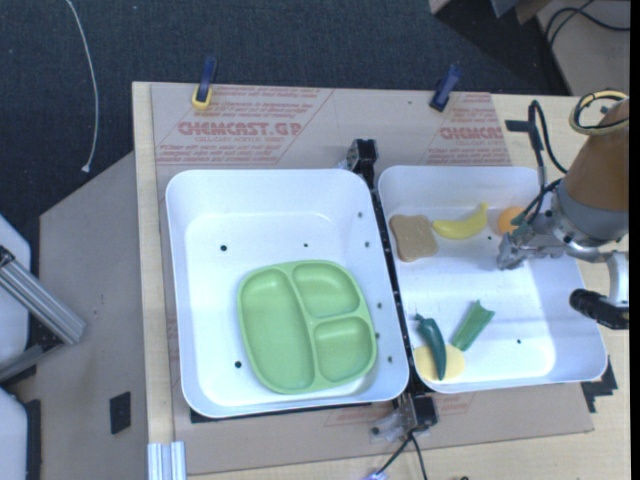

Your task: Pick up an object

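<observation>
Two fingers of the gripper (512, 255) hang low over the right bin (570, 368), but at this scale I cannot tell whether they are apart or together; nothing shows between them. Nearest lie an orange piece (511, 218) and a yellow banana (462, 225), then a tan slice (412, 237). A descent here would likely meet bare floor between them, or nudge the banana aside. Green items (470, 325) lie well apart.

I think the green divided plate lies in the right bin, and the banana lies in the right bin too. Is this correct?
Not quite. The camera view shows the green divided plate in the left bin, not the right. The banana does lie in the right bin.
</observation>
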`<state>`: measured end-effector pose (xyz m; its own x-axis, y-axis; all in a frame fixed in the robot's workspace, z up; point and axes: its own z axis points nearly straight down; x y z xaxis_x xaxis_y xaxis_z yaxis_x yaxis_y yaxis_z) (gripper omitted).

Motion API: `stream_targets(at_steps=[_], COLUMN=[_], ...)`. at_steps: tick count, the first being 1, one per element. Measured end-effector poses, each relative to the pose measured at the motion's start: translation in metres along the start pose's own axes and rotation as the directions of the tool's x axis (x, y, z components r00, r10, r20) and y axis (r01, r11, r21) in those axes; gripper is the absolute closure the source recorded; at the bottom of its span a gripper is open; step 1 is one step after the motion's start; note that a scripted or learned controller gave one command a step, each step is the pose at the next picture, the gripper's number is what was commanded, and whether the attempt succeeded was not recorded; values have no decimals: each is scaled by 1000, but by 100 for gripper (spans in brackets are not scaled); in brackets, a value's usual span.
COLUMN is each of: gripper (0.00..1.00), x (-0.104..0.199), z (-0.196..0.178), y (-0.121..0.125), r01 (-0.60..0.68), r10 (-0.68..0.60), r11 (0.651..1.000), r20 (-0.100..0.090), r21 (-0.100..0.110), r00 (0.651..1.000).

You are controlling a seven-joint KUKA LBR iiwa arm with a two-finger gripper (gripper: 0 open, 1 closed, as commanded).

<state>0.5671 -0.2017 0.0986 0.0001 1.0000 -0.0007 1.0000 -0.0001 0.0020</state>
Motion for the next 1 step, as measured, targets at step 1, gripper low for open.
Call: stream_targets(at_steps=[1], gripper=[100], x=[-7], z=[-61], y=[-4], r01=[-1], r10=[1], r11=[1000], r20=[3], r21=[-5], r00=[1000])
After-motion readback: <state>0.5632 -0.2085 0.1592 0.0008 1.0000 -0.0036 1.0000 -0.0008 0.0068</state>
